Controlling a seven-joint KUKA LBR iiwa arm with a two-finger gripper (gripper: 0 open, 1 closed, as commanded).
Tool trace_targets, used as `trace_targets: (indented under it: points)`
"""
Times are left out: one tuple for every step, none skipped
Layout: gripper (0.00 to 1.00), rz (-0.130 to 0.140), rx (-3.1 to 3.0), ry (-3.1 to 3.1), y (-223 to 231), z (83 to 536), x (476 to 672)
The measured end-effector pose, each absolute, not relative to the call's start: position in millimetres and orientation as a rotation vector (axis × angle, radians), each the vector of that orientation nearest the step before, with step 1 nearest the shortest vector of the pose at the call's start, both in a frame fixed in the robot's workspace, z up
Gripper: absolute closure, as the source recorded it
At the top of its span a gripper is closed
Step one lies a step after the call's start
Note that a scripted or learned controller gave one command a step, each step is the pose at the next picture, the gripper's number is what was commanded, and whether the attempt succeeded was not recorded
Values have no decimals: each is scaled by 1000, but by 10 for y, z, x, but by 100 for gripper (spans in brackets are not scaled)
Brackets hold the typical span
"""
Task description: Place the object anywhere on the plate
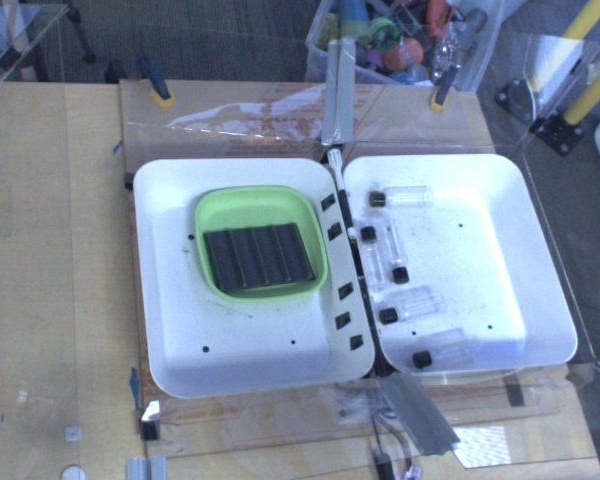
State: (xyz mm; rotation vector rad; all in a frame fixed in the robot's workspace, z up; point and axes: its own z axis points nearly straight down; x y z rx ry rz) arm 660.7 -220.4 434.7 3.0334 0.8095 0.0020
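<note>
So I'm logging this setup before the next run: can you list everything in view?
white bins: two, side by side on the bench
green plate: one, in the left bin
dark ribbed object: one, blackish, lying on the plate
clear vials: about five, transparent with black caps, scattered in the right bin
clear tub of toys: one, mixed colours, behind the bins
wooden bench: one, light tan, under everything

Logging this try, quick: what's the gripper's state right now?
Gripper: cannot be told from this picture. The dark ridged object already lies on the green plate, with nothing gripping it.
</note>
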Motion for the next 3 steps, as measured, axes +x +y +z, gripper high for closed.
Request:
trace_targets:
  points:
    - [0,2,3033,809,-2204,4347,6607]
    - [0,2,3033,809,-2204,4347,6607]
    - [0,2,3033,809,-2204,4347,6607]
